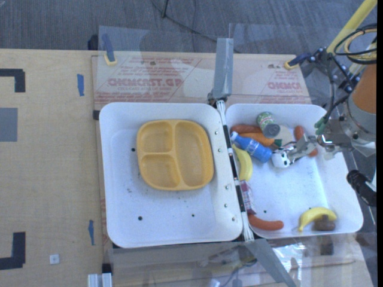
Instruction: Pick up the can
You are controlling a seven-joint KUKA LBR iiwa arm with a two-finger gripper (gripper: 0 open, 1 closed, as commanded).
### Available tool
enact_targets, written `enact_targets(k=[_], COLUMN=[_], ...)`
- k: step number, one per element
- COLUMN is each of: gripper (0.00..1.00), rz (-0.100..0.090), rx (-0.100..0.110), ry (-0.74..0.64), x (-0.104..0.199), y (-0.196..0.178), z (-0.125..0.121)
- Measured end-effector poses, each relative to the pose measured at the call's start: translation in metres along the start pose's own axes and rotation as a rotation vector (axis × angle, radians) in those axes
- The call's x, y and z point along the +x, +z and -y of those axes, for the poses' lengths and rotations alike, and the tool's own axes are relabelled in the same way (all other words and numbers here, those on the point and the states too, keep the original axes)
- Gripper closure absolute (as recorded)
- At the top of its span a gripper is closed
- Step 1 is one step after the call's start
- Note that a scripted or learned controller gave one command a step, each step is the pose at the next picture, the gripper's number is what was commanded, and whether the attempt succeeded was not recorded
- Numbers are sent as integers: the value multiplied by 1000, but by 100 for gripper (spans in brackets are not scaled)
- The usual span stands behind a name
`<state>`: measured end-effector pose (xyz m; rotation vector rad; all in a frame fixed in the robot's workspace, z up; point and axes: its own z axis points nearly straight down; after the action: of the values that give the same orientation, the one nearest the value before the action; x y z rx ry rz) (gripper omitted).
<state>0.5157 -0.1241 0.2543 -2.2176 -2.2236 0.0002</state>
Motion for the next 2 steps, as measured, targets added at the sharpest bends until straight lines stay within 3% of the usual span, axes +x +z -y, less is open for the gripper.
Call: enact_targets(k=[1,2], gripper=[0,0], rz=[1,2], rx=[-1,-7], ry=[13,188], x=[-63,-70], y=[82,167], z=[15,-49])
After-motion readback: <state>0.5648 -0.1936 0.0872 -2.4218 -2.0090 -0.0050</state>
